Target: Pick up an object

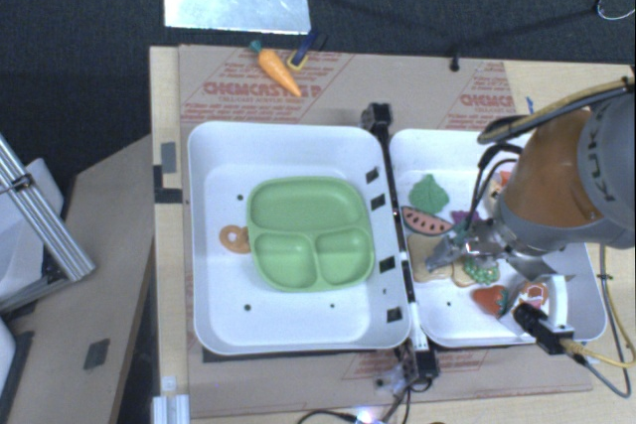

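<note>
The pincer [467, 248] is low in the right bin [437, 149], over a heap of toy foods; whether it is open or closed, I cannot tell. Just beside it lie a watermelon slice [425, 220], a green leafy piece [429, 192] and a red piece [488, 299]. In the left bin [214, 164] rests a green divided plate [306, 231], with a small orange ring [235, 238] beside it. A toy carrot [277, 70] lies on the table [189, 79] behind the bins.

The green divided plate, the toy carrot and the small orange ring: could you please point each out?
green divided plate [298, 206]: camera view, its large upper compartment.
toy carrot [277, 71]: camera view, mid-body.
orange ring [235, 238]: camera view, its band.
</note>
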Tool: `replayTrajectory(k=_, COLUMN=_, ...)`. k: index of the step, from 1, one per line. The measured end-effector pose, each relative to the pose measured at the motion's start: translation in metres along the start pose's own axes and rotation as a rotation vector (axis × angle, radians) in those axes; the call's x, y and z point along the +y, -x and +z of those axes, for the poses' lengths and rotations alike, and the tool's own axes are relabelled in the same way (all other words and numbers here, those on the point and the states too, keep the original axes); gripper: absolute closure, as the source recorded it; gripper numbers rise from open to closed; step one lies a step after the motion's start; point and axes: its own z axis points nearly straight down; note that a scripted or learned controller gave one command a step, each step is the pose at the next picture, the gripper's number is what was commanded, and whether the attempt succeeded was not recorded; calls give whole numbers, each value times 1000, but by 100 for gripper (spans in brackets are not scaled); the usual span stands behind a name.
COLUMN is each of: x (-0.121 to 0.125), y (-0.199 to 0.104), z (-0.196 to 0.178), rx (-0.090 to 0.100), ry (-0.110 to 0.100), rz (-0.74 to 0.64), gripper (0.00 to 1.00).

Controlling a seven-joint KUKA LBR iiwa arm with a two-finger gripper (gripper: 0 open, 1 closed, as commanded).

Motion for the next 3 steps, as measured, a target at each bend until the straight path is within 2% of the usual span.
replayTrajectory(k=1, x=7, y=2, z=22, rx=-7, ry=24, rz=0, gripper=0)
replayTrajectory(k=2, x=7, y=0, z=14, rx=-4, ry=23, rz=-1, gripper=100)
replayTrajectory(k=3, x=18, y=-2, z=-42, rx=-3, ry=11, rz=-4, gripper=100)
